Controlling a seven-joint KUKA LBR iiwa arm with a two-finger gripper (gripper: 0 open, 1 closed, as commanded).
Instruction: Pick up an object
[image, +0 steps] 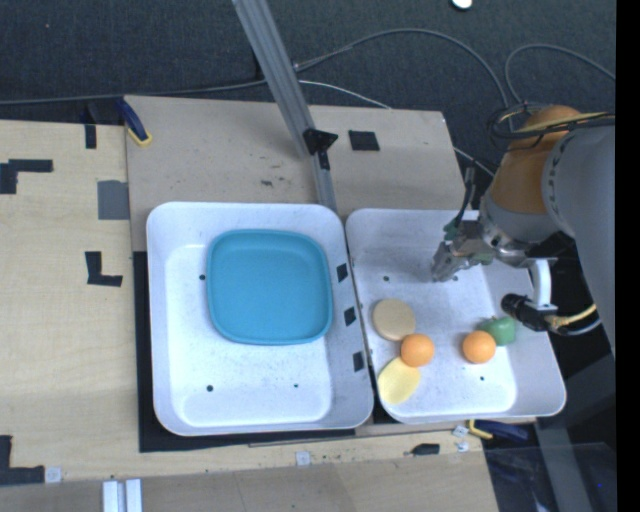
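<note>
Gripper (447, 263) low over bare floor at back of right bin (400, 235); jaws' state: cannot tell. Nothing between them. Candidates near front: tan disc (394, 319), two orange balls (417, 350), yellow piece (399, 382), green thing (499, 330). Blue plate (269, 286) in left bin.

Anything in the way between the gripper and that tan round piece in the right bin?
No. In the camera view, the stretch of right bin floor between the gripper and the tan disc is bare white; the orange balls lie lower.
</note>
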